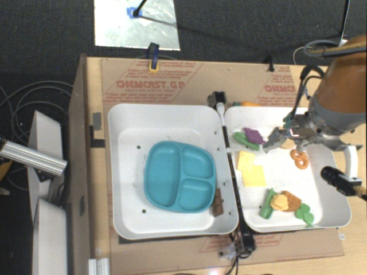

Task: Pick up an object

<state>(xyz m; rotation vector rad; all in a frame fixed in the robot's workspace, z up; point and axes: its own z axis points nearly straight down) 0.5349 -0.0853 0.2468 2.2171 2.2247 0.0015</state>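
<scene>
Two shallow white bins side by side on the cardboard-lined surface (172, 79); left bin (123, 153) with a blue three-compartment plastic plate (180, 176) and a small brown piece (218, 202) at the plate's near right edge; right bin (338, 208) with purple grape cluster (252, 135), two yellow squares (250, 169), orange pretzel ring (299, 158), and green-and-orange toy food (285, 204) near the front. Grey gripper (275, 138) low over the right bin, between grapes and ring; fingers' spread impossible to tell; nothing visibly held.
</scene>
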